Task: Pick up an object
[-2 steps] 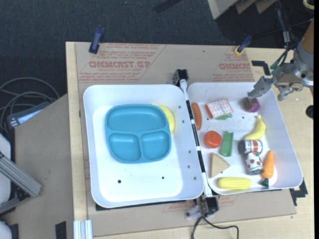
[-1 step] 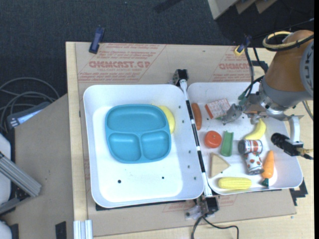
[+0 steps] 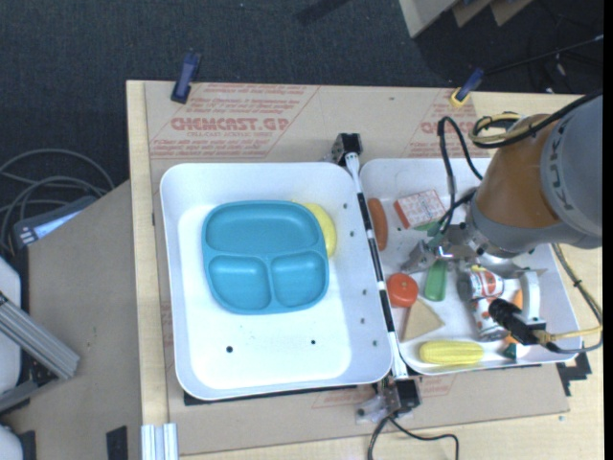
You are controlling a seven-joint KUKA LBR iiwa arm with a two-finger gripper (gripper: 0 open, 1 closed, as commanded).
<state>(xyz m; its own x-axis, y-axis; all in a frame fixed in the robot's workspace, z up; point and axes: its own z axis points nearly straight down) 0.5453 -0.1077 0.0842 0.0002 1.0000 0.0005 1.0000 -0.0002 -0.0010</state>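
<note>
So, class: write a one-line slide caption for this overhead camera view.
Arm's gripper low over cluttered right bin; blue divided tray in left bin.

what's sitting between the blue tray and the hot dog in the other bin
In the camera view, a yellow item tucked behind the blue tray, then the two bins' adjoining white rims, lie before the hot dog.
</note>
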